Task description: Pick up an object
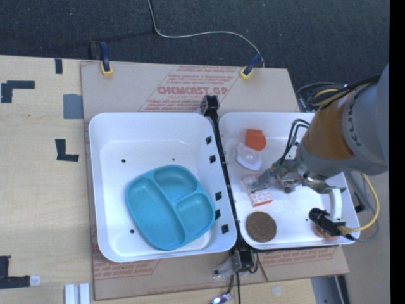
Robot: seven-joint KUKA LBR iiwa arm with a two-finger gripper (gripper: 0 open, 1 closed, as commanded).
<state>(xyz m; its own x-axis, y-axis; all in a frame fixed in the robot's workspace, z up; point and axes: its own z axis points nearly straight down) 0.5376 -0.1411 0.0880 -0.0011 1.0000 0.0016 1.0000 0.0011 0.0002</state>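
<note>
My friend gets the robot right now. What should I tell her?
Gripper: low in the right bin, right by the red and white packet.
Things: orange-capped bottle and brown disc share that bin; blue divided plate lies in the left bin.
Done: nothing looks lifted yet.
Left: grab one thing, probably the packet, and raise it.

The arm (345, 132) hides the right bin's (294, 217) right wall, and an orange thing (324, 232) is half covered.
</note>
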